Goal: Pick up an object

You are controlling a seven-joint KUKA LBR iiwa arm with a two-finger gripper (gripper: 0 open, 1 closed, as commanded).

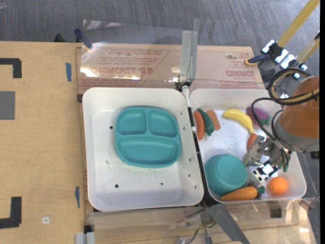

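My gripper [264, 155] is low inside the right bin [299, 187], just right of an upside-down teal bowl [226, 173]. A black-and-white patterned object [261, 174] lies directly below it. An orange ball [278, 185] sits at the bin's front right, and a carrot [238, 193] lies along the front wall. A small red-orange piece [251, 140] lies just left of the gripper. A yellow banana [239, 118], a purple object [261, 114] and two orange-red sausage shapes [205, 122] lie toward the back.
The left bin [96, 136] holds a teal divided plate [148, 136]. A metal post [188, 55] rises behind the wall between the bins. The arm's orange band [303, 116] hangs over the right bin's right side, trailing cables.
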